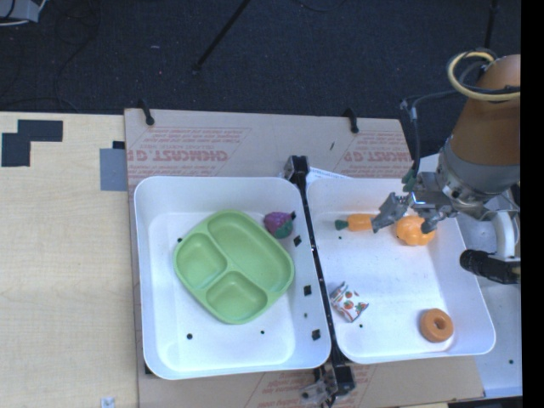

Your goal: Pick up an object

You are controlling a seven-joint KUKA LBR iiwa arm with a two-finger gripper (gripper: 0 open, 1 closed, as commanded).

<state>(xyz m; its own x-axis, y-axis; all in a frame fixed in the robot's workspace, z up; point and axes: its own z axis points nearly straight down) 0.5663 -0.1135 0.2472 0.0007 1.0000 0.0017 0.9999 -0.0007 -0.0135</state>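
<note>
A dark carpeted floor runs across the top from ten o'clock to two o'clock, crossed by thin black cables. At nine o'clock lies a pale wooden tabletop with dark and grey rectangular patches near its upper edge. A brown cardboard sheet printed with red lettering spreads from the centre toward twelve o'clock, held by two black clips.
</note>
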